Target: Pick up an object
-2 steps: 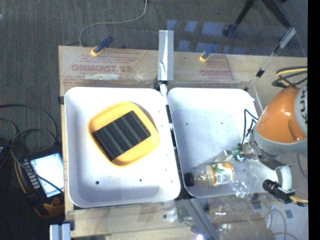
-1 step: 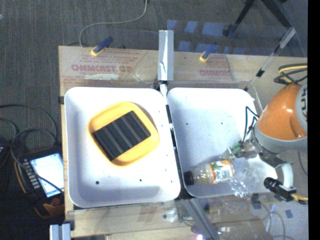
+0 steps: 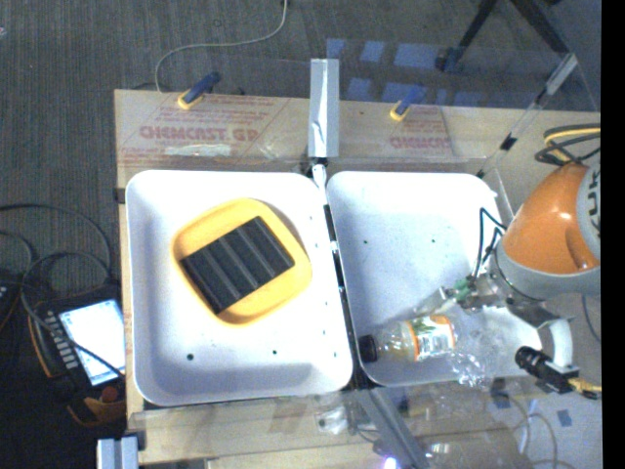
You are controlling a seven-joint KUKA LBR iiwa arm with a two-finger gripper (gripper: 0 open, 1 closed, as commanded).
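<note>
Seen from above at a slant: two white bins side by side on a wooden bench [image 3: 244, 130]; in the left bin [image 3: 146, 291] a yellow tray-like object [image 3: 288, 286] with a dark ribbed panel [image 3: 239, 260] on top, lying tilted near the middle; in the right bin [image 3: 410, 223] a clear plastic bottle [image 3: 415, 340] with an orange label and dark cap, lying on its side at the near edge, cap toward the left; just right of it, something clear and crumpled [image 3: 479, 345]. Reaching in from the right, the arm's orange band [image 3: 552, 228] over the right bin's right rim; gripper [image 3: 467, 291] low, just above the bottle's right end; impossible to tell how far open, or whether anything is grasped.
</note>
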